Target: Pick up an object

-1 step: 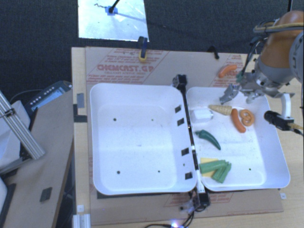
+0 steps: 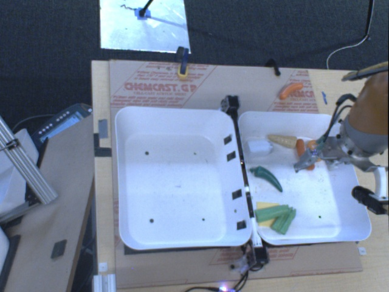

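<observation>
From the overhead camera view, my end effector [image 2: 306, 161] hangs low over the right bin [image 2: 349, 224], reaching in from the right; whether it is clenched or released I cannot tell. An orange piece [image 2: 311, 146] sits right against it, touching or nearly so. Just beyond, to its left, lies a pale cone-shaped piece [image 2: 281, 140] beside a small white block [image 2: 260, 146]. Below-left lies a dark green pepper [image 2: 266, 176], and further down a bundle of green sticks [image 2: 281, 216] on a yellow piece [image 2: 264, 206]. The left bin [image 2: 130, 126] lies well apart. An orange carrot [image 2: 291, 90] rests on the bench [image 2: 255, 81] above.
</observation>
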Tool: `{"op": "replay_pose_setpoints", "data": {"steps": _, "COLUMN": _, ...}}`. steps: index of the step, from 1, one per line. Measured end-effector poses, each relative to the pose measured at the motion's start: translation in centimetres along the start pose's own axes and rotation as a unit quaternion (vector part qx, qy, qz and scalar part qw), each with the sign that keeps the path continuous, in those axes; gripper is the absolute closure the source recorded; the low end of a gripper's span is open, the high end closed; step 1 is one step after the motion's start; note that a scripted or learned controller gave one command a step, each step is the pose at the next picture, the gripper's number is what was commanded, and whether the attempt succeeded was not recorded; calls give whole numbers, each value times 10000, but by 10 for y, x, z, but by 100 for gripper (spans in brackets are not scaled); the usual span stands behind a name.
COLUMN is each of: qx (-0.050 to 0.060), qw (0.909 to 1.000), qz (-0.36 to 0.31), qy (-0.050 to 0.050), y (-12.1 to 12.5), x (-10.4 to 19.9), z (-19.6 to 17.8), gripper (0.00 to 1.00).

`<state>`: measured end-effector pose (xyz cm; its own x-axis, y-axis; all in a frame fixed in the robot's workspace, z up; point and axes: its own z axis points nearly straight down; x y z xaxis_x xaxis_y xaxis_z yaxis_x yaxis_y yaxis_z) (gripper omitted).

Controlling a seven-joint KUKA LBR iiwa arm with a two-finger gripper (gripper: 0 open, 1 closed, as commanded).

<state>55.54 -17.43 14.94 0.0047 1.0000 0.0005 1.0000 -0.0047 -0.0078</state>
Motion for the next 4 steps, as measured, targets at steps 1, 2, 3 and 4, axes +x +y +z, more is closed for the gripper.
{"op": "replay_pose_setpoints", "data": {"steps": 1, "qx": -59, "qw": 10000, "qz": -36, "qy": -8, "y": 6, "x": 3, "z": -14, "gripper": 100}}
{"op": "replay_pose_setpoints", "data": {"steps": 2, "qx": -137, "qw": 9999, "qz": -11, "qy": -49, "y": -32, "x": -36, "z": -173, "gripper": 100}}
{"op": "replay_pose_setpoints", "data": {"steps": 3, "qx": -121, "qw": 9999, "qz": -60, "qy": -35, "y": 21, "x": -32, "z": -273, "gripper": 100}}
{"op": "replay_pose_setpoints", "data": {"steps": 4, "qx": -87, "qw": 9999, "qz": -54, "qy": -24, "y": 62, "x": -31, "z": -312, "gripper": 100}}
